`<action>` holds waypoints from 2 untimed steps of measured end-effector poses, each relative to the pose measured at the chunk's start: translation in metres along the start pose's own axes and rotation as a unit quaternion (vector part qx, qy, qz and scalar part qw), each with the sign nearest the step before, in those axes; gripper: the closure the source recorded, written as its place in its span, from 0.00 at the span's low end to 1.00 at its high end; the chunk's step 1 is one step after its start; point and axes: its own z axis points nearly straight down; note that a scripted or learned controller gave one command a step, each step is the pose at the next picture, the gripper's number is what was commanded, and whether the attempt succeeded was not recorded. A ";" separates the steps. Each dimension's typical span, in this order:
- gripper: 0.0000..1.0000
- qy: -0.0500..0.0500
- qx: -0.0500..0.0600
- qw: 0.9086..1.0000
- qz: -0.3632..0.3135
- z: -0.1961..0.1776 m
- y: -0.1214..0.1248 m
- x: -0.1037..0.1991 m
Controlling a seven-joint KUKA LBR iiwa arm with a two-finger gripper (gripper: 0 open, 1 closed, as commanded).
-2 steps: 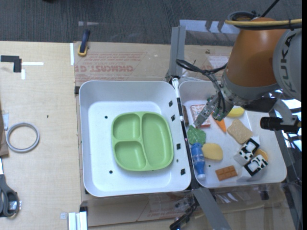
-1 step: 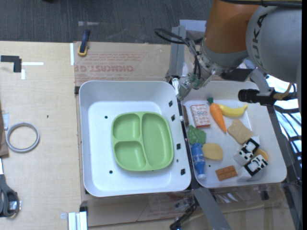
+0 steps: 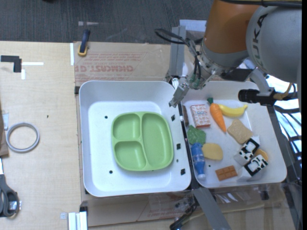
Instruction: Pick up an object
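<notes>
My gripper (image 3: 178, 93) hangs over the back end of the wall between the two bins, reaching down and left from the orange-banded wrist. No object shows in it. The right bin (image 3: 273, 176) holds a pink box (image 3: 200, 115), a carrot (image 3: 218, 117), a banana (image 3: 233, 110), a tan cracker (image 3: 239, 131), a green leafy piece (image 3: 195, 135), a blue bottle (image 3: 197, 160), a yellow lump (image 3: 212, 151), a brown wafer (image 3: 226, 173) and two black-and-white blocks (image 3: 252, 157). A green divided plate (image 3: 143, 141) lies in the left bin (image 3: 91, 128).
On the wooden bench at the left lie a roll of tape (image 3: 21, 137) and scissors (image 3: 7, 202). Cardboard (image 3: 124, 63) lies behind the left bin. A black cylinder on a bracket (image 3: 256, 96) juts over the right bin's back edge.
</notes>
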 end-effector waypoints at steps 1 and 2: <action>0.00 0.001 0.001 0.991 0.133 0.067 -0.070 -0.008; 0.00 0.001 0.000 0.984 0.179 0.077 -0.135 -0.044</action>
